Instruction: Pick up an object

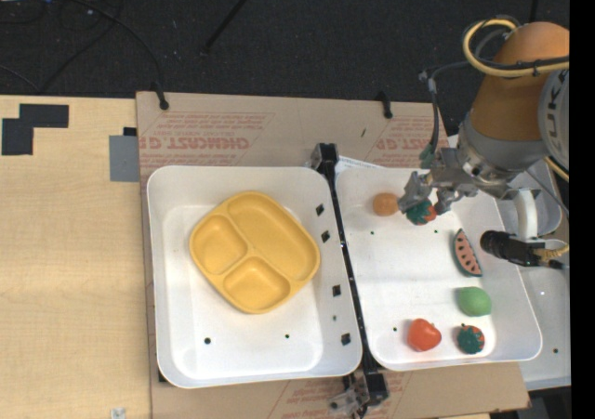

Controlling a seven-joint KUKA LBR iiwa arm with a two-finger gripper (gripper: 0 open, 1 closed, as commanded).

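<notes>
My gripper (425,206) hangs over the back of the right bin (400,264), and a small teal and red toy (422,214) sits between its dark fingers. An orange ball (385,204) lies just left of it. Along the bin's right side lie a watermelon slice (467,252) and a green fruit (472,301). Near the front edge sit a red tomato (424,334) and a second teal and red toy (470,339).
The left bin (177,315) holds a yellow divided plate (254,250). A black divider (339,259) runs between the bins. A black-tipped fixture (516,248) sits at the right bin's right edge. The arm's grey and orange body (511,101) looms over the back right.
</notes>
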